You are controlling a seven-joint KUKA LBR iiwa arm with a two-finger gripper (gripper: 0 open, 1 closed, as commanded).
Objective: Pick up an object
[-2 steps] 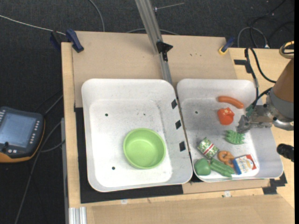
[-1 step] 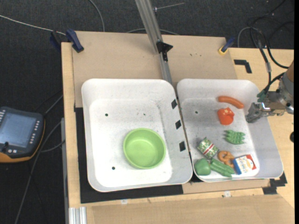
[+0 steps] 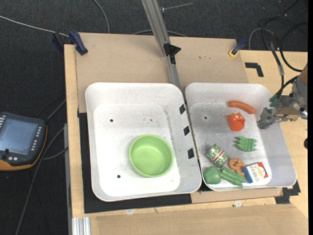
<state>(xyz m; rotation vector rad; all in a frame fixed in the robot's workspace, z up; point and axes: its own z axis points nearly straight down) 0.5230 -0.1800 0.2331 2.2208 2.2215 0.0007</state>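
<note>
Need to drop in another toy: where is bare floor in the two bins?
Left bin: bare all around the green bowl. Right bin: bare at its back-left, behind the sausage and red pepper. Its front is crowded.

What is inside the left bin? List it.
The left bin holds one green bowl, upright near its front right. The bowl's inside looks bare. Whatever lies under the bowl is covered. Dark specks dot the bin floor.
</note>
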